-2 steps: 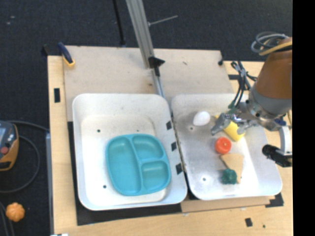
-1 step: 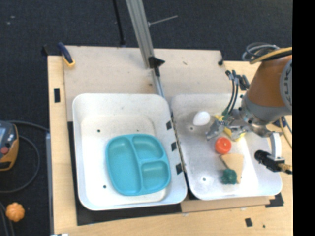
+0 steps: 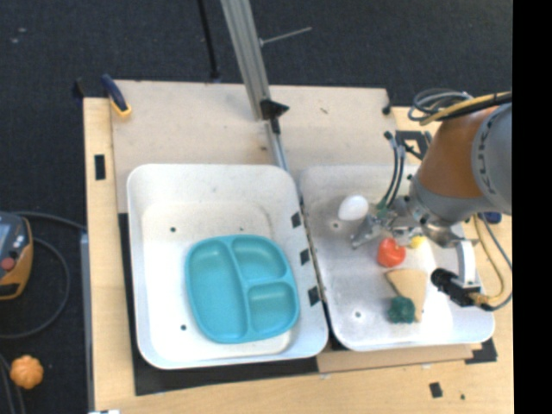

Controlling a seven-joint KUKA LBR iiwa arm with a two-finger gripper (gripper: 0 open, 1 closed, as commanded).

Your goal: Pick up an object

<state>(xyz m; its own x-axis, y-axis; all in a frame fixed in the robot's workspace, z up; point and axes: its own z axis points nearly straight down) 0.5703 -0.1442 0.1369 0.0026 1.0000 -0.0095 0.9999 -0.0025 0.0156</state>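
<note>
Gripper (image 3: 373, 229) sits low over the right bin (image 3: 345, 317), in its upper middle part. Its tip is a blur of grey metal from this angle, so I cannot tell whether it is open or closed, and nothing is visibly in its grasp. The arm (image 3: 461, 166) enters from the right, with the orange band above the wrist and cables looping around it.

The candidate objects are all in the right bin:
- red-orange object (image 3: 391, 252): just beside the gripper, on its lower right; contact unclear.
- white egg (image 3: 353, 206): just up-left of the gripper, lying on the bin floor.
- small yellow piece (image 3: 418, 242): right of the red-orange object, partly under the wrist.
- tan wedge (image 3: 408, 285): below the red-orange object, near it.
- green object (image 3: 400, 310): touching or almost touching the wedge's lower edge.

The left bin (image 3: 172, 188) holds a teal divided plate (image 3: 243, 287), lying flat in its lower middle.

On the bench (image 3: 198, 119), an aluminium post (image 3: 246, 50) slants up behind the bins. A blue-and-yellow clamp (image 3: 116, 96) is at the bench's top-left corner. An orange ball (image 3: 26, 370) lies on the floor at lower left.
</note>
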